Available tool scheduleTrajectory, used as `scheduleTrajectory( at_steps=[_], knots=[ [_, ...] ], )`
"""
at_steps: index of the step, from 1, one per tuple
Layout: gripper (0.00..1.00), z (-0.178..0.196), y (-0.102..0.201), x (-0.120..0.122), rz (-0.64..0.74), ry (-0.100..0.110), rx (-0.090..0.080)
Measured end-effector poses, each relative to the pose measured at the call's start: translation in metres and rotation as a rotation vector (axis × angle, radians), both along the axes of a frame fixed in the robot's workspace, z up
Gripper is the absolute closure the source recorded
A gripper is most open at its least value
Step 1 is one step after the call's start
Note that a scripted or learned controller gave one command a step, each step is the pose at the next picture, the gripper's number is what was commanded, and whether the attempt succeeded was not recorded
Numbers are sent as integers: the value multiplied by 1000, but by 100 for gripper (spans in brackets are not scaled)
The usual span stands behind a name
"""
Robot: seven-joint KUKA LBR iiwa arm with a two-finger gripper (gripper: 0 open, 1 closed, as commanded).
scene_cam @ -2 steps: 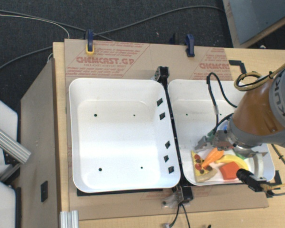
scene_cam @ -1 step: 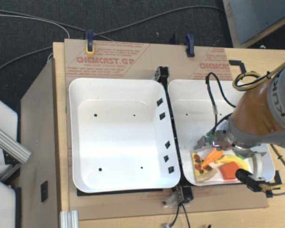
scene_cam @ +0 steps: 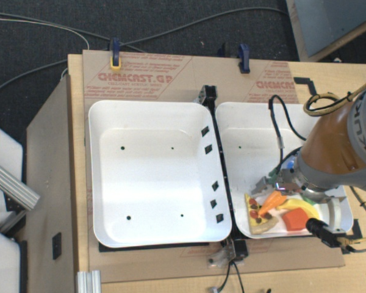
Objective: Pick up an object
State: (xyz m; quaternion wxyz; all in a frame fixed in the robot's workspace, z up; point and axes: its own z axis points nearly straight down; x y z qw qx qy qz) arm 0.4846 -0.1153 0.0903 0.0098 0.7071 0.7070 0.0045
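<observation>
The gripper point(scene_cam: 279, 185) hovers over crowded toys point(scene_cam: 280, 211) in the right bin point(scene_cam: 250, 127) — its opening I cannot tell; tight clutter may make it slip off or pinch two.

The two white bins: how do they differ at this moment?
The right bin holds a heap of small toys in orange, red and yellow at its near corner; the left bin shows only its bare white floor with four small dark dots. The arm reaches down over the right bin, not the left bin. Both are shallow, white and round-cornered, side by side.
</observation>
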Motion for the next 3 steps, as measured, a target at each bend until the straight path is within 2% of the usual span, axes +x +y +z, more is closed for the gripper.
scheduleTrajectory(
  at_steps=[1, 2, 3],
  knots=[
    [0, -3, -4, -2, -1, 7, 4],
    [0, -5, 15, 23, 3, 18, 8],
    [0, 103, 109, 137, 15, 0, 10]
  ],
)
